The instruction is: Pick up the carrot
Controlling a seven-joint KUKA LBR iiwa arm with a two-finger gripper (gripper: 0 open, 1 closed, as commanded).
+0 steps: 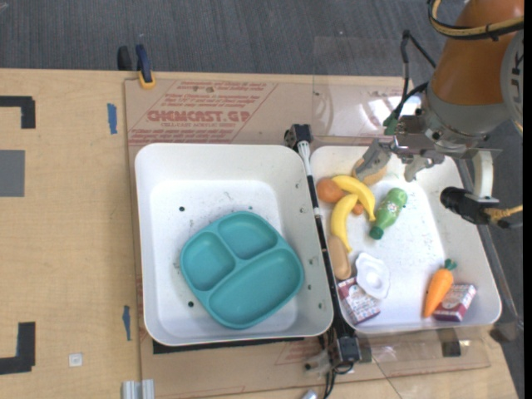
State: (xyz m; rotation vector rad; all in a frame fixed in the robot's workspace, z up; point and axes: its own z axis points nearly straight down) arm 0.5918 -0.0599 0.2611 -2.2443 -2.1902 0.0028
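The carrot (438, 290), orange with a green top, lies in the front right corner of the right bin (480, 248), its leafy end pointing away from the front. My gripper (392, 163) hangs over the back of that bin, far behind the carrot. Its fingers (371, 158) are spread open with nothing between them. A tan item (373, 174) lies just under the left finger.
Beside the carrot sits a purple carton (456, 302). A banana (349, 205), an orange ball (330, 190), a green bottle (388, 209), a sausage (340, 258), a white egg piece (371, 274) and another carton (357, 301) fill the bin's left half. The left bin (166, 189) holds a teal divided plate (241, 268).
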